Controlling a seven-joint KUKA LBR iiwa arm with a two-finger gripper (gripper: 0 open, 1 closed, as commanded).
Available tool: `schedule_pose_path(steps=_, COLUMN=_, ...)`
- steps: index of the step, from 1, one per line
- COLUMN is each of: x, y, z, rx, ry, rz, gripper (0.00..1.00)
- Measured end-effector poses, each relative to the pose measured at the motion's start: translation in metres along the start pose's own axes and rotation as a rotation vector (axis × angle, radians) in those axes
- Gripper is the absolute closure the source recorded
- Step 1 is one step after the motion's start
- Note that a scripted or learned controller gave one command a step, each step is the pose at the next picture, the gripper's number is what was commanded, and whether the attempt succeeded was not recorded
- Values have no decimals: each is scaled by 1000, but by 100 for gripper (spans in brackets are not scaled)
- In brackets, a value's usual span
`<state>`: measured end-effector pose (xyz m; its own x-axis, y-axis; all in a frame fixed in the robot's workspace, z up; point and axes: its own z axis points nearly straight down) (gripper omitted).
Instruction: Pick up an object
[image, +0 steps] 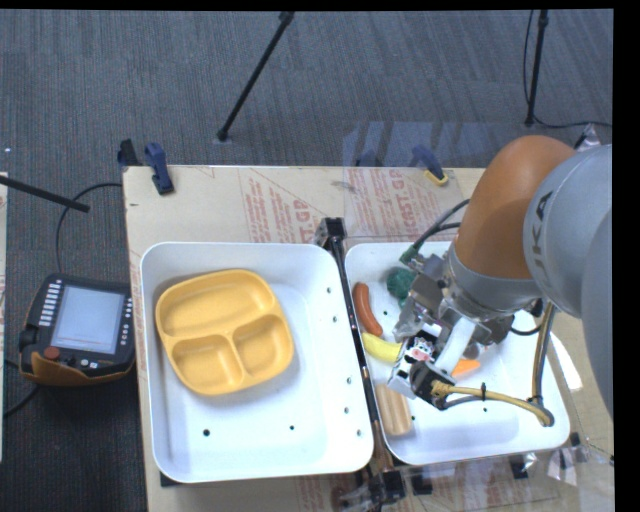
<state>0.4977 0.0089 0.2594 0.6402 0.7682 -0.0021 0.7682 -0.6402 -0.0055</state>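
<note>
1. We see two white bins (180, 440) of smooth, faintly glossy plastic.
2. The yellow tray (222, 328) looks like matt moulded plastic.
3. The tabletop (250, 200) reads as bare printed cardboard, dull and rough.
4. The arm's (575, 230) grey shell has a smooth satin sheen; its orange band (510, 205) looks glossy.
</note>
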Motion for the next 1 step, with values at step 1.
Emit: schedule_pose_path(steps=1, x=-35, y=19, z=-20, rx=1, ry=-2, rz=217, gripper=100)
